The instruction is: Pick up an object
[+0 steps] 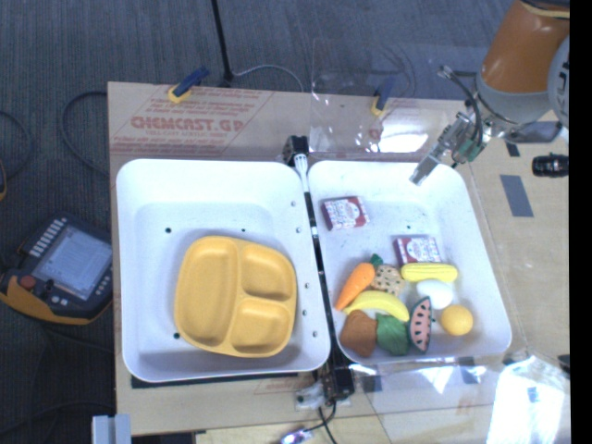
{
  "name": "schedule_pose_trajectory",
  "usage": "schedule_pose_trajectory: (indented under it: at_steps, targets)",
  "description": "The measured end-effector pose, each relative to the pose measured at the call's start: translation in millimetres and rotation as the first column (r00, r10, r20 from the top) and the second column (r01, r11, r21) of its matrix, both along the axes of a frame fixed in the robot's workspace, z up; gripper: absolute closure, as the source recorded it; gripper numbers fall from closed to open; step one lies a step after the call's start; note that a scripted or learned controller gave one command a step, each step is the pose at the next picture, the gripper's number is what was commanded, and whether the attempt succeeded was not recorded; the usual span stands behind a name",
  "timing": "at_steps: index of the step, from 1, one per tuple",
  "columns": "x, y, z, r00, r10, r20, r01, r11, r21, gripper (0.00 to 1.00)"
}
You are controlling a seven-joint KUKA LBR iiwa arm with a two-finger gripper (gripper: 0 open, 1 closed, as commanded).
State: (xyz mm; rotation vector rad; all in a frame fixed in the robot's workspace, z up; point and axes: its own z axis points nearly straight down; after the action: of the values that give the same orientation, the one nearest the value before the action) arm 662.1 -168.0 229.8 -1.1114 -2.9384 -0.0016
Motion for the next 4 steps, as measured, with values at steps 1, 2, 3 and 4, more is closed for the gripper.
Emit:
schedule_pose_trajectory:
  at_steps: [1,2,3,4]
  targets:
    - [-45,18,69,0.948,-0.319,0.001,0.319,0.948,-0.002,1.0]
    - [-54,93,12,0.994,-0.113,-0.001,0.113,0.994,-0.001,1.0]
    - [-120,93,89,0.91,-0.414,0.001,0.414,0.91,-0.002,1.0]
    - [-88,125,54,0.924,-0.382,-0.001,0.382,0.924,-0.002,1.0]
